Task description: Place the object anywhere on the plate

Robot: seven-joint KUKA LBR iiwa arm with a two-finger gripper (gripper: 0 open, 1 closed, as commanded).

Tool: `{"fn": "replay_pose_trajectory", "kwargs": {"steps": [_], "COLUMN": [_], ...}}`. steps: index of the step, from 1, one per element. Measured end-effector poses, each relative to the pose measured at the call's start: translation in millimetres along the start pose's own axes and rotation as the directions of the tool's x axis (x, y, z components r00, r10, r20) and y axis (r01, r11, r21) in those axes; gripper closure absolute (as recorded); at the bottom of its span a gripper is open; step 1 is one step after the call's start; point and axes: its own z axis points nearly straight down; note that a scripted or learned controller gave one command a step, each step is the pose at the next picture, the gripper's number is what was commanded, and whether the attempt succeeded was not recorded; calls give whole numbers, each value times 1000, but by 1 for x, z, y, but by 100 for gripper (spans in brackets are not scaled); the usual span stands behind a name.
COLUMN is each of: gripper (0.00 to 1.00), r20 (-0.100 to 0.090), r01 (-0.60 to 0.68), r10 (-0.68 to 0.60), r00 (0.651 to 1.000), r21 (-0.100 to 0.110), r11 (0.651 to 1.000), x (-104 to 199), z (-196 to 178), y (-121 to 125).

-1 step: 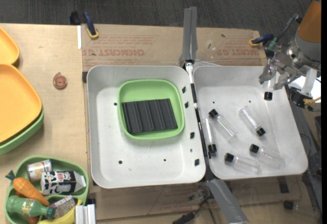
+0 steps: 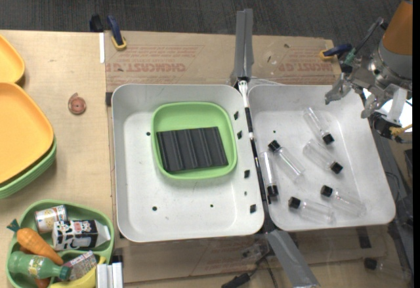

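Five or so clear vials (image 2: 326, 168) with black caps lie loose in the right bin (image 2: 377, 211), spread from its middle to its near edge; one lies along the left wall by the divider. None is lifted. The green plate (image 2: 194, 113) sits in the left bin (image 2: 128, 214), toward its far half, with a dark ribbed mat (image 2: 191, 149) on it.

Our gripper (image 2: 367, 93) hangs over the right bin's far right corner, beyond the vials. We cannot tell how the jaws stand; the wrist hardware hides them. Nothing visible is held.

Risks, as we judge them:
- Vials are round, clear and smooth. They will likely roll or squirt out of a pinch that lands off-axis.
- The vial against the left wall leaves little room for one finger; a collision with the wall is likely there.
- The two near the near edge lie close together, so a descent could knock the neighbour.
- The carry crosses the raised divider (image 2: 244, 57) between the bins. A low transfer could clip it.
- A vial dropped on the ribbed mat may settle in a groove, but on the plate's rim it could roll off.

Room: the middle vials have open floor around them, the best pick. The left bin has bare floor all round the plate, so the approach is free.
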Motion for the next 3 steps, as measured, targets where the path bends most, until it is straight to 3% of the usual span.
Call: {"fn": "replay_pose_trajectory", "kwargs": {"steps": [1,2,3], "gripper": [0,0,0], "r20": [0,1,2], "r01": [-110,-127,-317], "r10": [110,127,317], "r00": [994,992,948], "r21": [1,2,3], "r11": [994,992,948], "x": [65,108,151], "z": [-44,-34,-11], "y": [-57,-89,-103]}}
